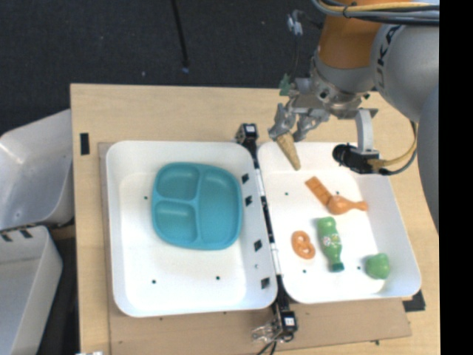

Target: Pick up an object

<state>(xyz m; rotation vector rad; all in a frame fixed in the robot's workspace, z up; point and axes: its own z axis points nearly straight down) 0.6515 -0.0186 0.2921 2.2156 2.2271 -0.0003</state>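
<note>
Two bins: you have two shallow white bins side by side on the wooden bench [89, 113], the left bin [126, 272] and the right bin [392, 220], their inner rims touching along the middle.
Left bin contents: you see one teal divided plate [197, 205] lying flat near the centre of the floor, three compartments facing up.
Right bin contents: you see an orange spoon-like piece [332, 198], an orange pretzel-shaped ring [302, 244], a green bottle [330, 244] lying on its side, and a small green lump [378, 266] near the front right corner.
Spacing: the ring lies just beside the bottle on its left; the spoon-like piece sits behind them; the lump is apart, to the bottle's right.
Arm: the grey arm with its orange band [362, 13] reaches in from the right, above the back of the right bin.
Gripper: the gripper [290, 136] hangs over the back left corner of the right bin, pointing down.
Grip state: you can see a tan cone-shaped piece [289, 152] pinched between the fingers, its narrow end slanting down towards the bin floor.
Contact with floor: you cannot tell whether the cone's tip touches the bin.
</note>
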